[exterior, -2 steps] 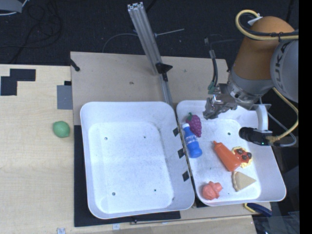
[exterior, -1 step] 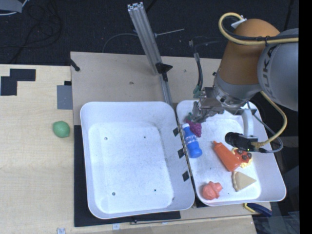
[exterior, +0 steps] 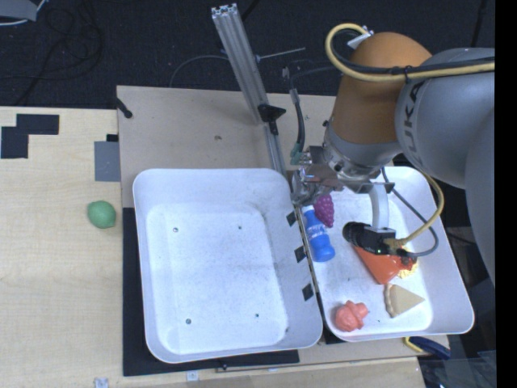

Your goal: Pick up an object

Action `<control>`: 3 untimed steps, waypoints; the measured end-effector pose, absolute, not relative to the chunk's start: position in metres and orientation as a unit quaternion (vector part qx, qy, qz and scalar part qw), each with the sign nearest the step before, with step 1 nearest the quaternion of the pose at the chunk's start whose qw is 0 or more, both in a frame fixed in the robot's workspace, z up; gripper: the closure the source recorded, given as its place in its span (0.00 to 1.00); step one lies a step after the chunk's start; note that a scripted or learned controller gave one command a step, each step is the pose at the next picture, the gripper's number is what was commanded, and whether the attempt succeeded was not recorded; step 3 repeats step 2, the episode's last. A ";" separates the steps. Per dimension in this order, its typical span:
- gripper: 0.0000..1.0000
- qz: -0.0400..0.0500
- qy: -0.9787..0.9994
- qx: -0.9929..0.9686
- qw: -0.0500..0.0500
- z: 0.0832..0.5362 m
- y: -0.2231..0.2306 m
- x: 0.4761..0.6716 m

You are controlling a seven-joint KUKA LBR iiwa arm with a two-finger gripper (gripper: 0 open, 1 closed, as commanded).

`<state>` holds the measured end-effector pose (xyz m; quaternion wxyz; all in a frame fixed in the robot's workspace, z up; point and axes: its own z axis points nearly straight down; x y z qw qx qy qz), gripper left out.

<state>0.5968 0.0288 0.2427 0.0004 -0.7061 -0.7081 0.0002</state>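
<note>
1. In the right bin (exterior: 448,297), near its upper left corner, we see the claw (exterior: 311,186) just above a purple grape-like toy (exterior: 324,208); we cannot tell its state.
2. We see a blue bottle (exterior: 317,237) lying just below the purple toy, along the wall between the bins.
3. We note an orange wedge (exterior: 381,265), a tan piece (exterior: 401,299) and a pink lump (exterior: 350,315) lower in that bin.
4. We spot a green ball (exterior: 102,214) on the surface (exterior: 48,257), left of the left bin (exterior: 161,186).
</note>
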 end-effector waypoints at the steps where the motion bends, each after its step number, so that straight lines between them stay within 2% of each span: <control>1: 1.00 0.001 -0.708 -0.706 0.001 0.226 0.072 0.584; 2: 0.00 0.000 -0.707 -0.707 0.000 0.226 0.070 0.584; 3: 0.00 0.000 -0.707 -0.707 0.000 0.226 0.070 0.584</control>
